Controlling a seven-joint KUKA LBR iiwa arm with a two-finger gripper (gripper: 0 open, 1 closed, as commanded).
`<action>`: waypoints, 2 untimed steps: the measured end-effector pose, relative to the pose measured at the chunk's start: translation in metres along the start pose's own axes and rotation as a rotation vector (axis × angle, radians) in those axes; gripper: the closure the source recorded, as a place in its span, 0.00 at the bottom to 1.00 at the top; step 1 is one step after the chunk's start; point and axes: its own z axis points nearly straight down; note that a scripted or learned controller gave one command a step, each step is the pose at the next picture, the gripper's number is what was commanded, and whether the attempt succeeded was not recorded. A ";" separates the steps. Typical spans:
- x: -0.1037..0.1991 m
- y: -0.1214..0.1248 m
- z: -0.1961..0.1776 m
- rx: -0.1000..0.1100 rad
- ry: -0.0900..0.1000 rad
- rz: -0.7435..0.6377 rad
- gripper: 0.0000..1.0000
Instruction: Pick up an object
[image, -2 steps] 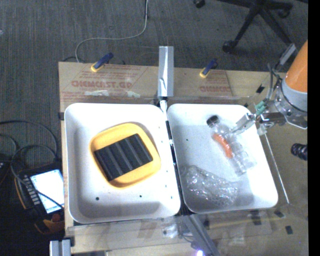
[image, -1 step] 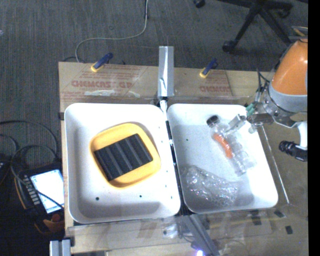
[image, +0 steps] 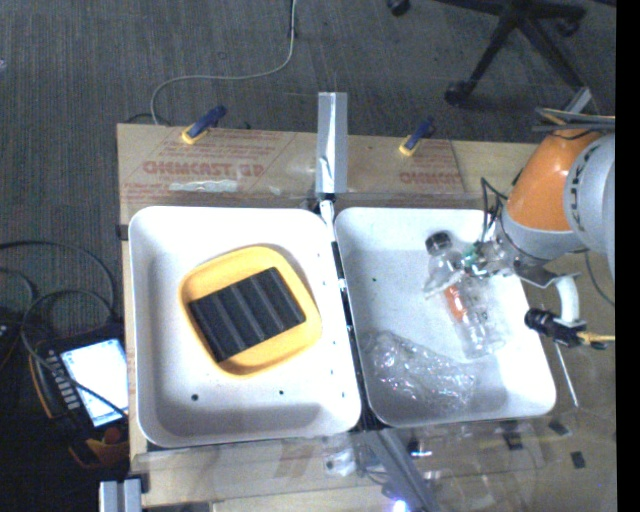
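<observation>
The end effector (image: 478, 258), its state impossible to tell, sits over the clear plastic bottle (image: 462, 295), whose long axis runs from its dark cap toward the crumpled clear plastic bag (image: 415, 368).

Clear plastic bottle (image: 462, 291), dark cap, orange bit inside, lies on its side slanting in the right bin (image: 400, 240), cap end just beside the jaws, body running down and away from them. Crumpled clear plastic wrap (image: 415, 367) lies flat, below and left of the jaws, near the bottle's base. Yellow tray with a black ribbed insert (image: 250, 310) sits tilted in the left bin (image: 160, 250), well apart to the jaws' left.
</observation>
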 end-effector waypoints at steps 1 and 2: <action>0.001 0.001 -0.010 -0.001 0.002 0.000 1.00; 0.047 0.064 -0.071 0.006 -0.001 -0.068 1.00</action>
